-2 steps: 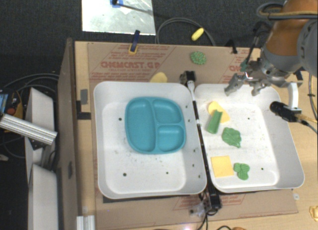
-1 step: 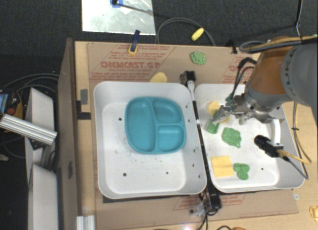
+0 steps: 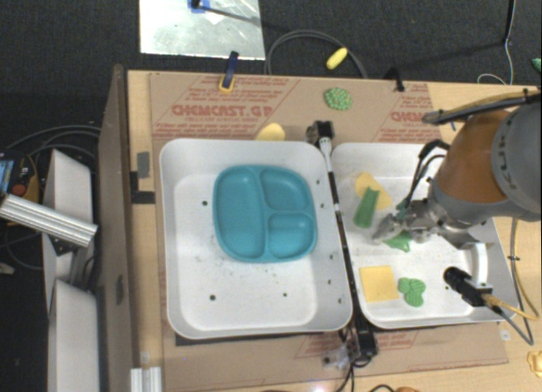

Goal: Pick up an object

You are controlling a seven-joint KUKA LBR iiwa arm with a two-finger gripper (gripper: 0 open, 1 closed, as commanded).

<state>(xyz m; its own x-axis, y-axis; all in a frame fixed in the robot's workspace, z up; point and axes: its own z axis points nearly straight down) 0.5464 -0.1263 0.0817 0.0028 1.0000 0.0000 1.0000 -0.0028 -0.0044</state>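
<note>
I see the left bin [image 3: 182, 238] holding a blue divided plate [image 3: 264, 213]. In the right bin [image 3: 500, 293] my gripper [image 3: 391, 228] sits low over a green piece [image 3: 397, 243], beside the green block [image 3: 367, 207]; I can't tell its jaw state.

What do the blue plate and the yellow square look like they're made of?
Blue plate: likely molded plastic, going by its even color, soft sheen and rounded compartments. Yellow square: flat, matte and uniformly colored, perhaps plastic or foam play food; the view leaves that open.
</note>
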